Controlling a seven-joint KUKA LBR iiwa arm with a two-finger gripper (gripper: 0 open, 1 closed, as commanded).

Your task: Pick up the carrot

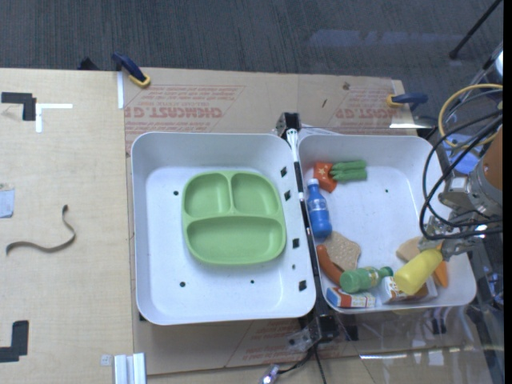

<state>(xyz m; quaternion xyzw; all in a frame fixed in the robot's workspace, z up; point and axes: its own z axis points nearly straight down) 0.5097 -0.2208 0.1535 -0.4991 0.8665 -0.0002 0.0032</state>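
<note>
The carrot [326, 173] lies at the back left of the right bin [376, 206]. It has a short orange body, and its green leafy top [350, 170] points right. The arm comes in at the right edge, trailing yellow and black cables. My gripper [450, 238] hangs over the bin's front right corner, just above a yellow squeeze bottle [418, 271]. That puts it far to the right of the carrot and nearer the front. Nothing touches the carrot.
The right bin also holds a blue bottle [318, 213], a bread slice [345, 251], a sausage [327, 264], a green bottle [364, 278], small cartons [352, 298] and an orange piece [441, 275]. A green divided plate [234, 217] lies in the left bin [152, 238].
</note>
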